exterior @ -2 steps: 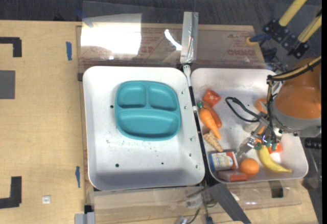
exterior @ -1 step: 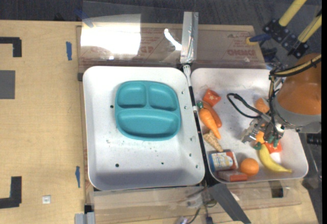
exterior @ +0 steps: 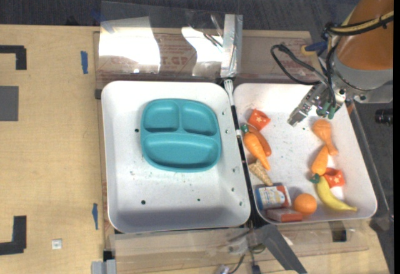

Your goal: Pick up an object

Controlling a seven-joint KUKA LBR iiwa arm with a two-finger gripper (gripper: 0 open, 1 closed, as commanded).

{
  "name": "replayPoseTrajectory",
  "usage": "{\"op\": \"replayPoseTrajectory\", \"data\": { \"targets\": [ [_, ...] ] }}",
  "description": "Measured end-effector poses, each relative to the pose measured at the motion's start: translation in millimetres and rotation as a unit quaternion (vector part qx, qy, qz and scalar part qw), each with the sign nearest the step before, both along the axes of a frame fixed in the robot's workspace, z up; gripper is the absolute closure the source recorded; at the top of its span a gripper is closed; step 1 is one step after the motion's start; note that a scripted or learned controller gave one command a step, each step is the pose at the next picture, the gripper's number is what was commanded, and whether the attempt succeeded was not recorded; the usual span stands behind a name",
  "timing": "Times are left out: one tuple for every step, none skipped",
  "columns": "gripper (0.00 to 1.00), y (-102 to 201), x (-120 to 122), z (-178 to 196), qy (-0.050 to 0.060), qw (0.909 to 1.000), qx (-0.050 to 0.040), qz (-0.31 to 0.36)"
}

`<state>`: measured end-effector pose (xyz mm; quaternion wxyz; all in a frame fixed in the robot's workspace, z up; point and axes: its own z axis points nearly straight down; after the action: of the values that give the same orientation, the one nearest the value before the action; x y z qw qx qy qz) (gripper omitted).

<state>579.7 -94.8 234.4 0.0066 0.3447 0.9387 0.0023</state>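
Just beside the drumstick [exterior: 324, 131], gripper [exterior: 299, 117] grip unreadable; likely light, hard, slick plastic, best pinched across narrow shank.

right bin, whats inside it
The right bin holds toy food: two carrots, a banana, an orange, a small carton and red pieces. The hand hovers above, covering some floor.
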Motion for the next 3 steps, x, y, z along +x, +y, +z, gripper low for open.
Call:
{"op": "replayPoseTrajectory", "data": {
  "targets": [
    [1.00,-32,10,-144,0.001,0.9931,-0.0023,0.117],
    [0.00,-31,9,-145,0.002,0.9931,-0.0018,0.117],
    [0.00,-66,-85,-126,0.006,0.9994,-0.0005,0.035]
  ]
}}
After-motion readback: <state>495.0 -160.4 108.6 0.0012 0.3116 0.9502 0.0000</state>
